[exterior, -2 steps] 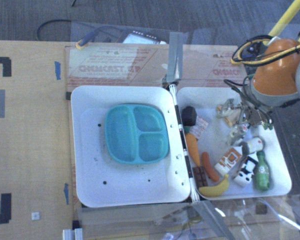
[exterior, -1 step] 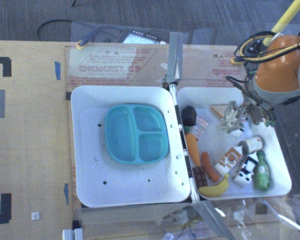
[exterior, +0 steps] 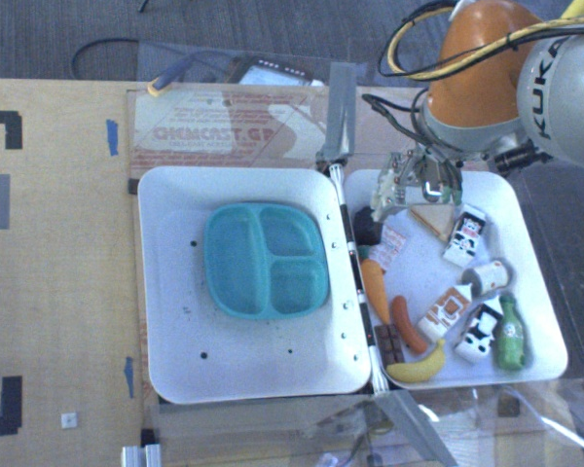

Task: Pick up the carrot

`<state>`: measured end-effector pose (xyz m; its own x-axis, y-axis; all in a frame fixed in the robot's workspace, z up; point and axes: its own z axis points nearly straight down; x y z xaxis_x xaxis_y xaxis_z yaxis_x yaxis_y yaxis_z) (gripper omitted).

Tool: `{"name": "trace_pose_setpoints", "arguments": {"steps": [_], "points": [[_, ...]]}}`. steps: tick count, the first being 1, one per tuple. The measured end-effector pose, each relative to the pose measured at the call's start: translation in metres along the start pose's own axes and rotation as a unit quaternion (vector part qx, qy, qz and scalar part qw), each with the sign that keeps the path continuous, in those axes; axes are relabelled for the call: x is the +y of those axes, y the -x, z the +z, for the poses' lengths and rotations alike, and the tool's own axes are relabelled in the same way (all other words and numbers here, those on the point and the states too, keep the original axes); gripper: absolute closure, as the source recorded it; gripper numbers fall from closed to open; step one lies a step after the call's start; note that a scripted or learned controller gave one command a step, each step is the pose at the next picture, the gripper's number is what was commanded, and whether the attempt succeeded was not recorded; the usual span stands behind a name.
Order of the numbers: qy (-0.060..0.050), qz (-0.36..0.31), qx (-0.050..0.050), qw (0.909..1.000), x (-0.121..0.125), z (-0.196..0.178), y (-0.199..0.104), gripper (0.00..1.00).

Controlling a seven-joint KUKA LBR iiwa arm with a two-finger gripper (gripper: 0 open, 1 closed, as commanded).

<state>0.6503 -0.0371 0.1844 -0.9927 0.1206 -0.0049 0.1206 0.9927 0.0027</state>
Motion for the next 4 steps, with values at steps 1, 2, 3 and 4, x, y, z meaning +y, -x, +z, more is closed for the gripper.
{"name": "trace_pose_setpoints", "arguments": {"steps": [1,2,3,4], "points": [[0.000,0.000,0.000,1.0000,0.000,0.000,0.000,0.00],[0.000,0.000,0.000,1.0000,0.000,0.000,0.000,0.00],[0.000,-0.035,0.001,0.9994,-0.091,0.060,-0.014,0.00],[0.000,-0.142,0.001,0.9898,-0.056,0.088,-0.003,0.00]]}}
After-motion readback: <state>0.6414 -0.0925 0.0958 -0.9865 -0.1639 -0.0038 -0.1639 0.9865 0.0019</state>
